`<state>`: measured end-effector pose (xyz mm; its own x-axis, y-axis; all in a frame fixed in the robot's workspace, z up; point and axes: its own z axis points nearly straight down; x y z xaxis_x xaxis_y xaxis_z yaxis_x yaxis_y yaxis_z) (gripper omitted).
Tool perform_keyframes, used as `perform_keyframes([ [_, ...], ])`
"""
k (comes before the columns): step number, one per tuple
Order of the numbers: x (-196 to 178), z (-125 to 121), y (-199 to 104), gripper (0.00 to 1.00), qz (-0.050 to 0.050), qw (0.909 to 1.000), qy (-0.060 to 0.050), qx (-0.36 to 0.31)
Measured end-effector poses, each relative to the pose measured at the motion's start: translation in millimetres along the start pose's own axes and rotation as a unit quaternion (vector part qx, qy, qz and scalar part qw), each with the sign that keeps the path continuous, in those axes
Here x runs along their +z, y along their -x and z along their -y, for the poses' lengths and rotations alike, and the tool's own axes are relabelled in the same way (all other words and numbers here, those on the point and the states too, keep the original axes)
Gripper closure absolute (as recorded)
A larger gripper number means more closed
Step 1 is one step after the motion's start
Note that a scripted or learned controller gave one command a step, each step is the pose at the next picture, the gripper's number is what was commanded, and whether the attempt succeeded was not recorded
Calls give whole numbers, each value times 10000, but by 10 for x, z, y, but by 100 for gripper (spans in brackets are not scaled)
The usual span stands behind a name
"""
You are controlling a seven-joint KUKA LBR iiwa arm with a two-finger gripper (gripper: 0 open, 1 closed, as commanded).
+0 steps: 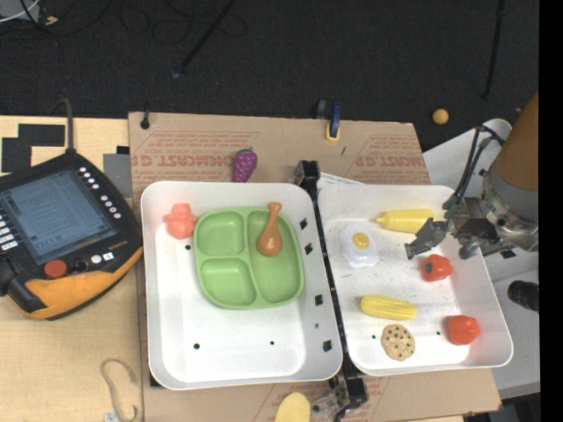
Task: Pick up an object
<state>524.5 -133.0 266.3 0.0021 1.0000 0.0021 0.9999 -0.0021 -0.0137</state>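
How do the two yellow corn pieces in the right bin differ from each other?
The upper corn looks smooth and plain yellow; the lower corn shows a bumpy kernel texture. The upper corn lies near the bin's far edge, close to the gripper; the lower corn lies beside the cookie. Both are yellow, lie roughly crosswise, and rest in the right bin.

A green plate (237,280) sits in a white bin (176,341) (beside it, a brown-speckled cookie (398,342)).

Even overhead light is falling on my bench, making both white bins (352,345) glow brightly with soft, short shadows under the toys. The dark floor (264,42) beyond is staying dim. Everything is looking slightly soft and grainy, and my gripper (444,238) is reading murky.
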Motion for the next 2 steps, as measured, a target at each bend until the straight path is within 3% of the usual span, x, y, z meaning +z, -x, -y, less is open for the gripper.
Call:
perform_keyframes([
  [1, -63, -18, 2, 0, 8, 10000, 55, -9],
  [2, 476, -121, -46, 0, 0, 10000, 30, -23],
])
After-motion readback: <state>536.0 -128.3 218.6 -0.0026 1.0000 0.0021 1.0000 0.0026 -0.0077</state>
